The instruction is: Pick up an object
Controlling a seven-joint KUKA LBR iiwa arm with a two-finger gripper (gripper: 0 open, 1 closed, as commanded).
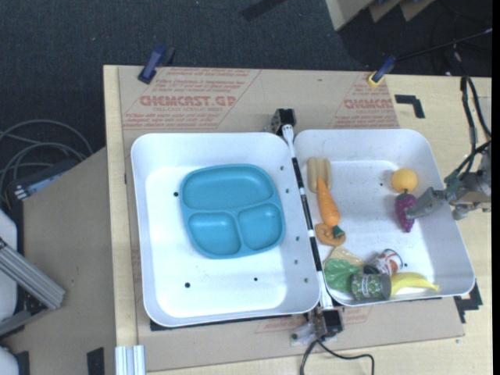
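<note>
Grey hand (428,203) low at right bin (437,158) edge, touching purple toy (405,210); finger spread unclear.

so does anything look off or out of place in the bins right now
Nothing spilled or broken. The only oddity is crowding: the banana, a dark can and a green item are heaped in the right bin's near corner. The blue divided plate sits flat in the left bin.

Gripper (428,201) is showing as a dull grey metal finger, narrow and flat, joining a boxy grey-and-tan wrist block at the frame's right. Thin black cables are running above that block. Markings are too blurred to read.
</note>
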